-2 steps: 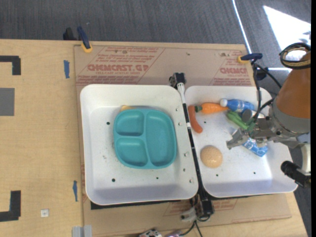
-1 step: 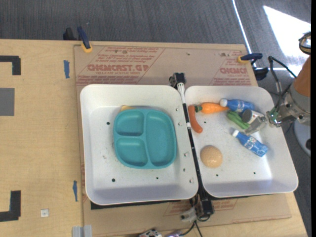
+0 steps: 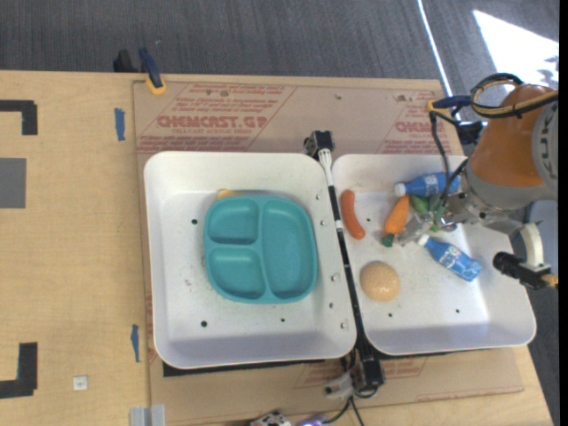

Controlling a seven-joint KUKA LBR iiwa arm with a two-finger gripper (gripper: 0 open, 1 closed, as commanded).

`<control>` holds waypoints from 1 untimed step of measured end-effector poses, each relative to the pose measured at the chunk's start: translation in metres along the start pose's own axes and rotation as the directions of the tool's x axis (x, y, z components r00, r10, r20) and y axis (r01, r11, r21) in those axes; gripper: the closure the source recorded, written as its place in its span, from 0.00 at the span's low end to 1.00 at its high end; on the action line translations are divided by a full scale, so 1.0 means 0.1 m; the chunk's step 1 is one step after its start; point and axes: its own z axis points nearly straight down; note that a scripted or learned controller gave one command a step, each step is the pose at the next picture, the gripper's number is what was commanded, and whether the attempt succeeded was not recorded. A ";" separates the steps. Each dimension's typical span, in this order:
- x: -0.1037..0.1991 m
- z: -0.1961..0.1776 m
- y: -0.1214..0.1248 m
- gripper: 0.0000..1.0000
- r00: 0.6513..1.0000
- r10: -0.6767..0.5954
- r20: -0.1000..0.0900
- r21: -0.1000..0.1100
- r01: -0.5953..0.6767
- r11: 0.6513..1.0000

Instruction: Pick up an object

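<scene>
A teal tray (image 3: 262, 248) fills the left bin (image 3: 169, 264); the claw (image 3: 424, 226) sits beside a carrot (image 3: 397, 216).

One fixed overhead cam, angled down on both bins (image 3: 169, 238).

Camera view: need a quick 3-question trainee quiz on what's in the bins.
1. True or false: the teal divided tray lies in the left bin.
2. Which item sits nearest the divider in the right bin? A) sausage B) carrot C) blue bottle
3. Fill in: the gripper is over the ___ bin.

Key: 1 true; 2 A; 3 right.
</scene>
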 end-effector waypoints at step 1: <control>0.24 0.04 0.55 0.00 0.955 0.296 0.006 -0.004 -0.296 0.955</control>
